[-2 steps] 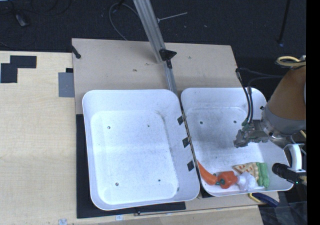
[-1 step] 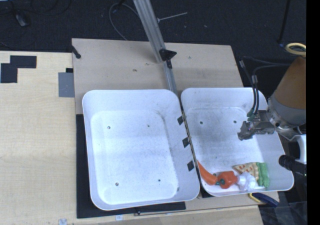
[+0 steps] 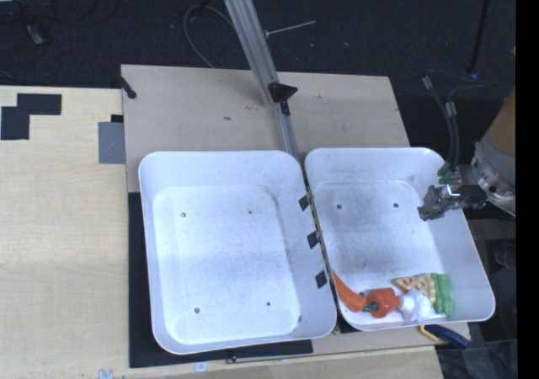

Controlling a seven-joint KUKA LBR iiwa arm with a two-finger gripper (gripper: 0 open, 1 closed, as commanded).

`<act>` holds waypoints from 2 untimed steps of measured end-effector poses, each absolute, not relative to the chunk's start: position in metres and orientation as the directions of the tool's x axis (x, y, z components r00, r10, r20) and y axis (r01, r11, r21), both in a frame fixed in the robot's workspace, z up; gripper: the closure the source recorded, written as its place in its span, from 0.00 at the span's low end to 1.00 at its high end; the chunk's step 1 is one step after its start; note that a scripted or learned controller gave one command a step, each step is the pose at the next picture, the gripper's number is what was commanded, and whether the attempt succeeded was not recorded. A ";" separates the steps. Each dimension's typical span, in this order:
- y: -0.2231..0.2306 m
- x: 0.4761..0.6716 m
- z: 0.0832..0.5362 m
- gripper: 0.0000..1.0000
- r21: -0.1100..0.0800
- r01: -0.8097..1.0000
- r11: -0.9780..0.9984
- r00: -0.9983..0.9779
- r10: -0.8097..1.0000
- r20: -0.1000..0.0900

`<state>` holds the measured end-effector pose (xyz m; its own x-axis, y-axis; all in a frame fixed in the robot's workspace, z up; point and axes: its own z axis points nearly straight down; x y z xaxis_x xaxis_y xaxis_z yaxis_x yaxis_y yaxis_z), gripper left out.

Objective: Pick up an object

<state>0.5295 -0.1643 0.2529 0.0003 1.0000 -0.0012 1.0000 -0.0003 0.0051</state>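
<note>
Several small objects lie bunched in the near corner of the right bin [image 3: 370, 168]: an orange-red carrot-like piece [image 3: 349, 295], a red piece [image 3: 381, 301], a tan waffle-patterned piece [image 3: 418, 285], a green piece [image 3: 444, 294] and a white piece [image 3: 415, 308]. My gripper [image 3: 431, 205] hangs over the right rim of that bin, well behind and to the right of the pile. Nothing shows between its fingertips. The arm comes in from the right edge.
The left bin [image 3: 221, 247] stands beside the right one, with black clips [image 3: 313, 239] along the shared edge. An aluminium post [image 3: 257, 49] slants up from behind the bins. A dark cable [image 3: 448, 120] hangs near the arm at the right.
</note>
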 end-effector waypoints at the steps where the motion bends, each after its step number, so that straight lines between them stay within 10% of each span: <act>1: -0.165 0.530 0.278 1.00 0.002 1.000 0.000 0.000 1.000 0.000; 2: -0.112 0.557 0.276 1.00 0.000 1.000 0.004 -0.004 1.000 0.001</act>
